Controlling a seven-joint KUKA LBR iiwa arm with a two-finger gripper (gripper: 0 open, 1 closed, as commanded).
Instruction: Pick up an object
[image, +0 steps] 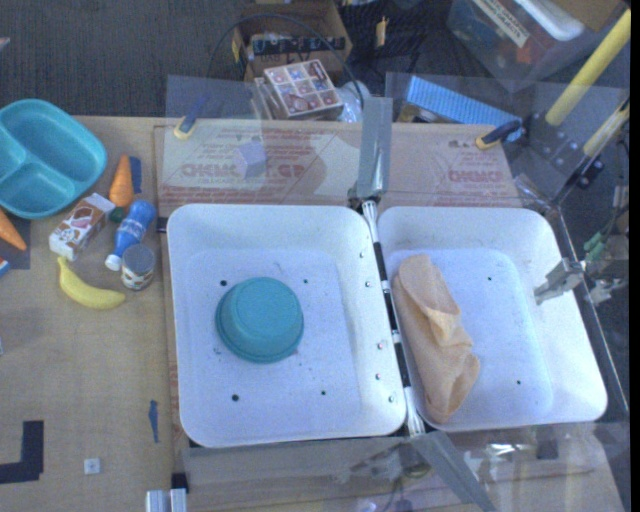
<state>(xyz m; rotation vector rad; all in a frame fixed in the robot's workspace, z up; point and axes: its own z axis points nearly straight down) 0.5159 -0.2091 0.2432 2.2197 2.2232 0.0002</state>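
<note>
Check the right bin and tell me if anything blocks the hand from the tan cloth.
Nothing visible does. The hand sits at the right bin's right edge; the tan cloth lies along its left side, with bare white floor between them.

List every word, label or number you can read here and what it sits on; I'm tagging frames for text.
Red print on the left cardboard sheet: mirrored and blurred, unreadable.
Red print on the right cardboard sheet: blurred, unreadable.
Small carton left of the bins: printing too small.
Patterned box at the top: no legible text.
Nothing legible anywhere.
</note>
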